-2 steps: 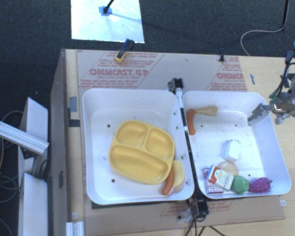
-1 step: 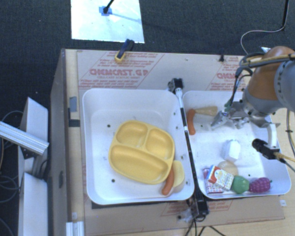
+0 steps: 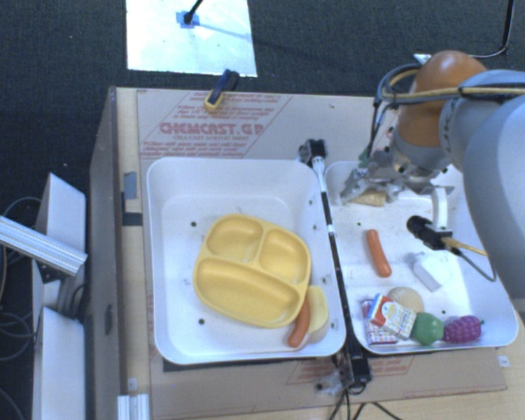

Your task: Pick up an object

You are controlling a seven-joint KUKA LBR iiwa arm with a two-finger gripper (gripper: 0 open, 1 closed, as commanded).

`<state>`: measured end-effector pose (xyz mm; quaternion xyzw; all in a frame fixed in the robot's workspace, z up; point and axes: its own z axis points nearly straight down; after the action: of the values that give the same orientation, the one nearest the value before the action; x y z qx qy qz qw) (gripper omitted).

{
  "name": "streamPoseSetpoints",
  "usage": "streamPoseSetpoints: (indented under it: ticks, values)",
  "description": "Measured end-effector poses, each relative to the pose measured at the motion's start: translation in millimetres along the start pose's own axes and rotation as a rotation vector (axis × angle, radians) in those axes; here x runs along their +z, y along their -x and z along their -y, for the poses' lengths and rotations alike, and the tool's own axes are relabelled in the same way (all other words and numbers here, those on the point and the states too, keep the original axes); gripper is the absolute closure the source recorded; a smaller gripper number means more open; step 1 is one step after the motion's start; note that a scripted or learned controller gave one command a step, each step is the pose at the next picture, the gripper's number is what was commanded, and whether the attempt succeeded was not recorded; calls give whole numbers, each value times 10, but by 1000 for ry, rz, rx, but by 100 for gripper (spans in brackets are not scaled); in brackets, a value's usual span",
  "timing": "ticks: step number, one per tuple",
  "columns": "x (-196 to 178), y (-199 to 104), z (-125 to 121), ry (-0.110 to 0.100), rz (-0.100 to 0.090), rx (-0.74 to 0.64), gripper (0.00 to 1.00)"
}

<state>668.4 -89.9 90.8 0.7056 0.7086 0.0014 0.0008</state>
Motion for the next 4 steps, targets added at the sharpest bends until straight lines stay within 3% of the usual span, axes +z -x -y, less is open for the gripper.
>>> streamPoseSetpoints:
  ticks: [1, 2, 4]
  values:
    - [65, -14, 510, -3, 1, 2, 0]
    - [56, 105, -9, 1, 2, 0, 0]
    - [53, 221, -8, 0, 2, 2, 0]
